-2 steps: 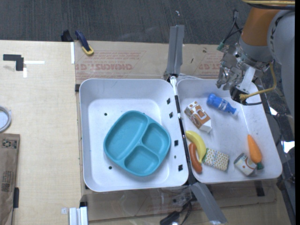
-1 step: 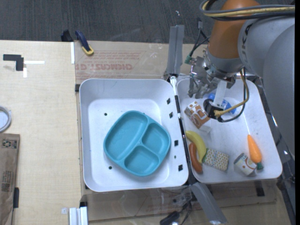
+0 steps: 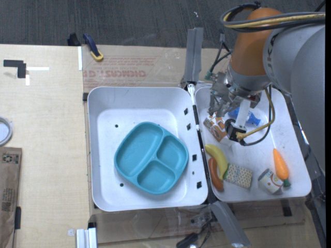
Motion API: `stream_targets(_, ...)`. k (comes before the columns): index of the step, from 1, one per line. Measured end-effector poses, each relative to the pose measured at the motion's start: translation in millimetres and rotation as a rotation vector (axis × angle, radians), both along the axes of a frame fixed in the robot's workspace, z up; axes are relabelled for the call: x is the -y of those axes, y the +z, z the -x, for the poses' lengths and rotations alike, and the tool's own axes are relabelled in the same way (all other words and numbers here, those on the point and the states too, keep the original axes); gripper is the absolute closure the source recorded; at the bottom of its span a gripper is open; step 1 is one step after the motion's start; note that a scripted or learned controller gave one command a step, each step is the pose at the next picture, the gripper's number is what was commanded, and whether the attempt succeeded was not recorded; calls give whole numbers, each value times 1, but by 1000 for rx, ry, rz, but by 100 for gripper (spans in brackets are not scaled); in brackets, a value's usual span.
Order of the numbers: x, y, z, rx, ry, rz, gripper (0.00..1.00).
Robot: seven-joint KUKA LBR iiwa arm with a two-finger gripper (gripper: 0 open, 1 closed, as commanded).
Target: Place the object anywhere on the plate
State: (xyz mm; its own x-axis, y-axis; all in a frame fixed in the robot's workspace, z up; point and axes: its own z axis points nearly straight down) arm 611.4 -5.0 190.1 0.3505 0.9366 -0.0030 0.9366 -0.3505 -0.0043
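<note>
The big grey arm (image 3: 305, 61) is cut off by the right edge. The claw (image 3: 223, 115) hides part of a small blue thing (image 3: 250, 118). The tape roll (image 3: 4, 132) is cut off at the left edge.

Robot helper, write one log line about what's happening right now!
arm: over right bin | gripper: low by snack packet, grasp unclear | blue plate: left bin, nothing on it | banana, carrot: right bin

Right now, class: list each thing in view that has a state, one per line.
Blue plate: in left bin, nothing on it.
Banana: lying in right bin.
Carrot: lying in right bin.
Small packet: beneath the tool.
Tool: low over right bin.
</note>
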Motion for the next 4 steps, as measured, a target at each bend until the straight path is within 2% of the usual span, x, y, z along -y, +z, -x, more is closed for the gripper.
stream_targets(1,-89,35,53,0,41,-1,100)
stream_targets(2,-114,19,134,0,61,0,100)
stream_targets(3,-44,41,105,3,483,-2,100)
stream_targets(4,-109,118,34,3,141,1,100)
